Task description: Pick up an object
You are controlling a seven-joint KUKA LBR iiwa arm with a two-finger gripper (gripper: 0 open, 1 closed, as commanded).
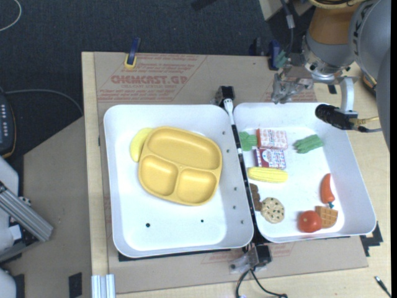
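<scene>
In the right bin (353,166), bare floor lies open through the middle, between the corn (267,175) and the red pepper (327,188). Food crowds its left side and near corner. A yellow tray (178,165) fills the left bin's (118,166) centre.

A robotics lab — arm (347,17), cabled bench (180,73), toy-food bins (347,166)

Dark blue carpet floor (62,17). Tan cardboard-covered surface (180,73) with red lettering, yellow clamp (131,59) on its far edge. Black cables (37,95) at left.
</scene>
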